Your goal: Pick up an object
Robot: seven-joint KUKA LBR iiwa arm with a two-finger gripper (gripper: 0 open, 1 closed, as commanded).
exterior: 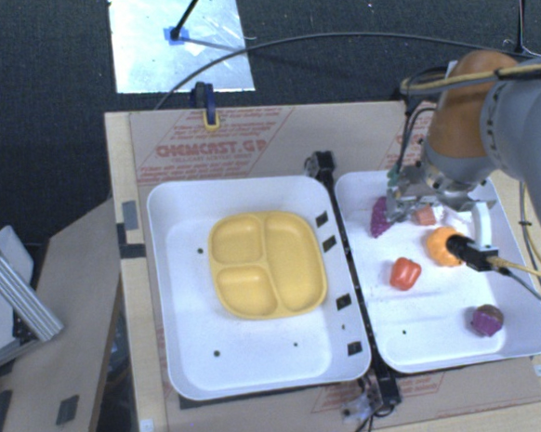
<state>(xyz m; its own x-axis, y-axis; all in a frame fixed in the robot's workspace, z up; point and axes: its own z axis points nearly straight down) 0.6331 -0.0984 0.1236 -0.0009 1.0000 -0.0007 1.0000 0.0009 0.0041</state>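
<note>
Purple grapes (pixel 380 217) lie in the right bin (pixel 531 330), just beside the gripper (pixel 417 210); its state I cannot tell. They look light, bumpy; grasp across the middle.

bench (pixel 137 295): light wooden top, seen from above at a slant. lying directly on it, a brown board (pixel 245 133) printed with red lettering, reaching past the bins at the far and near edges. on the board, two shallow white bins side by side, touching along a dark centre seam: left bin (pixel 184 357) and right bin (pixel 531 325). a blue clamp (pixel 206 102) grips the board's far edge. small grey tabs (pixel 129 214) sit on the bench's left margin.
</note>
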